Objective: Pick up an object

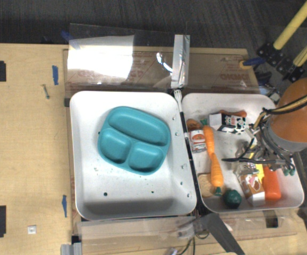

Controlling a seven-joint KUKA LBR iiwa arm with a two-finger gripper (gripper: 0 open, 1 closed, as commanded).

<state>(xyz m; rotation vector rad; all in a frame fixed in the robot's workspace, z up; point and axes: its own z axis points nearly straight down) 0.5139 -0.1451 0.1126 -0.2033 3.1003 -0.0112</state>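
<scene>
Carrot [213,161] lies lengthwise in the right bin [297,195], and I see it just left of my gripper [254,155], apart from it. From the overhead camera I watch the arm's orange band [301,118] hang over the bin's right side, the gripper low among the clutter beneath it. I cannot tell how it is set; dark wires and parts blur together there. Just below it sit a clear packet [250,182] and an orange block [272,187]. A dark green ball [231,197] rests further down and left, by the carrot's lower end. Above it lies a black-and-white cow toy [233,121]. Well to the left, the teal divided plate [134,138] fills the left bin [84,190].
</scene>
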